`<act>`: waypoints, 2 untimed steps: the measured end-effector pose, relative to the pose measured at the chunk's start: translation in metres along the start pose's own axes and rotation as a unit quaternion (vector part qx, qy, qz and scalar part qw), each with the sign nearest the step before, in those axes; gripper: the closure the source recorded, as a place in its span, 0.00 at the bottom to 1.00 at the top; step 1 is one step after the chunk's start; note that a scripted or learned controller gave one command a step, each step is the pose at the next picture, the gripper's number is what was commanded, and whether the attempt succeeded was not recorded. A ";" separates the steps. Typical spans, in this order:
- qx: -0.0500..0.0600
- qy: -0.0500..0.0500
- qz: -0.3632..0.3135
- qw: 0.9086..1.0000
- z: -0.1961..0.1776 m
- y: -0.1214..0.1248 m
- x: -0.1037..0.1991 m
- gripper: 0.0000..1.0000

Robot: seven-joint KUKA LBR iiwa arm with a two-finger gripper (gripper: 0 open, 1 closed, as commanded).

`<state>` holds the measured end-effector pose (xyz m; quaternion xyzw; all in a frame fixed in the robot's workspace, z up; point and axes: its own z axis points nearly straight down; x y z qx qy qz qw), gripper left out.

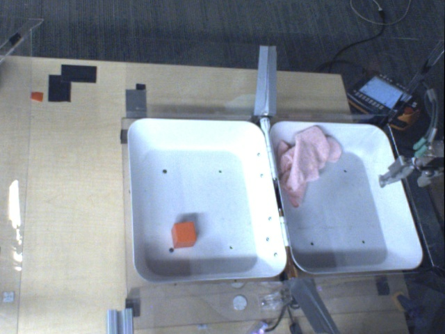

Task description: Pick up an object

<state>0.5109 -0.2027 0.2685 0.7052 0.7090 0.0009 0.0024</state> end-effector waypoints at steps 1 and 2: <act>0.000 0.001 -0.053 0.999 0.102 0.059 0.044 0.00; -0.003 0.000 -0.142 0.990 0.166 0.136 0.079 0.00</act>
